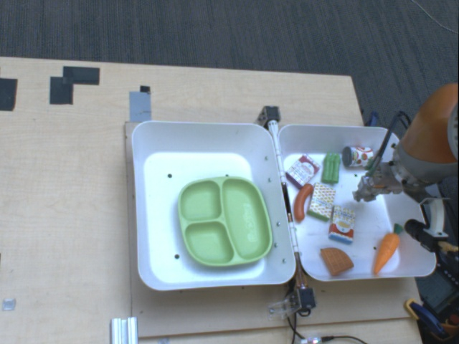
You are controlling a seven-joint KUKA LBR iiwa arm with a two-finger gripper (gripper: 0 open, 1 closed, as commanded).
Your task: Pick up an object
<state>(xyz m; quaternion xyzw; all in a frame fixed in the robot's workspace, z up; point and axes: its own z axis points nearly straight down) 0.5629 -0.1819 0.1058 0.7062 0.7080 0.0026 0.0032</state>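
Camera view, right bin: small toy foods lie scattered, among them a glossy orange carrot, a red sausage, a green block, a printed carton and a brown wedge. Just above them hangs the gripper, blurred. Left bin holds a matte green three-compartment plate.

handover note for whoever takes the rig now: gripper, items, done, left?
Gripper: low over the right bin, near its middle; whether it is open or shut can't be made out, nothing seen in it.
Right bin: can at the back, green block, sausage, three small packets, bread and carrot at the front.
Left bin: green divided plate.
Done: arm reached into the right bin.
Left: grasp an item and lift it; no pick shown yet.
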